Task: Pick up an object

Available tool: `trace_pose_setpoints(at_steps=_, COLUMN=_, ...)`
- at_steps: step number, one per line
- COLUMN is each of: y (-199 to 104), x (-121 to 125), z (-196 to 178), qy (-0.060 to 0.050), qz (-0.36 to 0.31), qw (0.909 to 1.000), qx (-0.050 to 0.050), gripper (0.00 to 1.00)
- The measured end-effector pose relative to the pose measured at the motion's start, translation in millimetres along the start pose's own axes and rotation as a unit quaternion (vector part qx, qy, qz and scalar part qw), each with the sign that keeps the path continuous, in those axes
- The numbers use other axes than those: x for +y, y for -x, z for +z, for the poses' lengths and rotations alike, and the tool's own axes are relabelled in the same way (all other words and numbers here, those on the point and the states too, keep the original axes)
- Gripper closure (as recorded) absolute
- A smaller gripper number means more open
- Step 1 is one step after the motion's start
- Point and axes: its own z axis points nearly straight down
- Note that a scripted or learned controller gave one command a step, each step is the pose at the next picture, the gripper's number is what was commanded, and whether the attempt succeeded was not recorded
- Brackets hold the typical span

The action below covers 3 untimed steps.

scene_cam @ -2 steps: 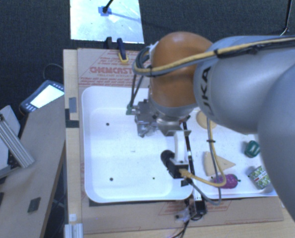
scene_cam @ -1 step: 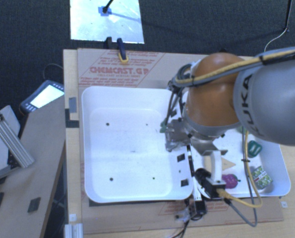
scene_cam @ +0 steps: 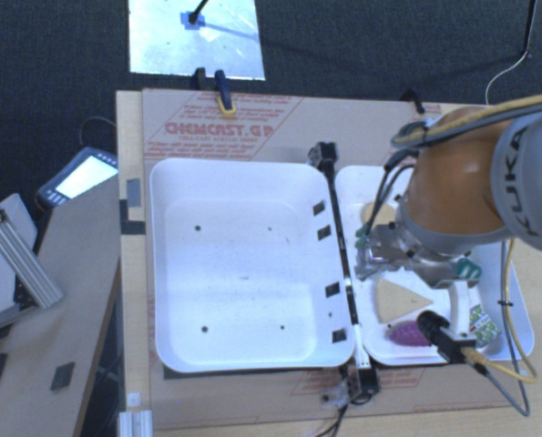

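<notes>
The arm's orange and grey wrist (scene_cam: 462,189) hangs over the right bin (scene_cam: 354,185) and hides much of it. Its gripper (scene_cam: 377,258) points down into the bin's middle, seen from above as a metal block. A cream wedge-shaped object (scene_cam: 401,300) lies just right of and below it. A purple object (scene_cam: 407,335) rests near the bin's front edge. A tan object (scene_cam: 376,213) peeks out at the back left. A teal piece (scene_cam: 468,269) and a green-patterned item (scene_cam: 481,322) lie on the right side. I see nothing held.
The left bin (scene_cam: 243,262) sits beside it, with a black-clipped divider (scene_cam: 336,244) between them. A yellow cable (scene_cam: 510,362) loops past the right bin's front corner. A blue and yellow clamp (scene_cam: 223,94) grips the cardboard at the back. A tablet (scene_cam: 81,175) lies at the left.
</notes>
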Motion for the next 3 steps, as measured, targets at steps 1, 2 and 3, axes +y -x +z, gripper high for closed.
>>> trace_pose_setpoints(at_steps=1, y=-51, x=1, z=-104, qy=0.006, qz=-0.009, qw=0.9999, qx=0.003, gripper=1.0)
trace_pose_setpoints(at_steps=2, y=-80, x=29, z=-282, qy=0.011, qz=-0.008, qw=0.9999, qx=0.004, gripper=1.0)
trace_pose_setpoints(at_steps=3, y=-18, x=-3, z=-99, qy=-0.008, qz=-0.001, qw=1.0, qx=0.0, gripper=1.0)
